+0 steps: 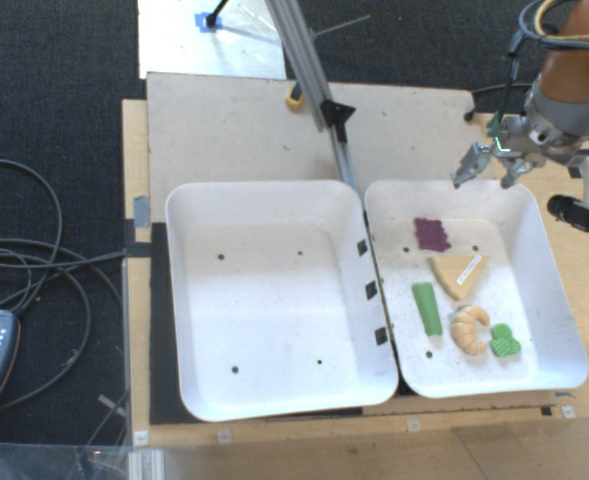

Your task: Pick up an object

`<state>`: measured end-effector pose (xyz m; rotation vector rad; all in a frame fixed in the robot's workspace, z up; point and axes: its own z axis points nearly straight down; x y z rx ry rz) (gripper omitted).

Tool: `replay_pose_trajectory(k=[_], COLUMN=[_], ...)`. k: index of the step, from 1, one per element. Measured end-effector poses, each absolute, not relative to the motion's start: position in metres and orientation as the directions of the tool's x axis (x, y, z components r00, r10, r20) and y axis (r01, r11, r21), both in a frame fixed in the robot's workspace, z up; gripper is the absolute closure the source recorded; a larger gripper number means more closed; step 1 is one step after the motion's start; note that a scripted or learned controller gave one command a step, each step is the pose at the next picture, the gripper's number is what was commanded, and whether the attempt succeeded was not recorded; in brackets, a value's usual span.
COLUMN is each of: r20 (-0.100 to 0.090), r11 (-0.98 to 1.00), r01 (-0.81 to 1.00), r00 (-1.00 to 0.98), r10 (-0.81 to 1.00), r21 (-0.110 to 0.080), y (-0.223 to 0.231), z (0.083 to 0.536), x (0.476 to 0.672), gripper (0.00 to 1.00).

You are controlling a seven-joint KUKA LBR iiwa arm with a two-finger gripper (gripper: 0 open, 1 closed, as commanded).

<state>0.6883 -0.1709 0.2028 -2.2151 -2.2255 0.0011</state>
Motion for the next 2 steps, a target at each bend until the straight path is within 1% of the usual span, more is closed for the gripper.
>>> replay_pose_trajectory(k=[1, 2], r20=[-0.001, -0.001], r11=[0.007, 0.007], r01=[1.000, 1.000], r00=[-0.007, -0.007], r10=[1.000, 1.000], r21=[0.002, 0.000], y=[-0.171, -0.170], z=[0.206, 0.165], x=[0.689, 0.691], gripper=[0.00, 0.00])
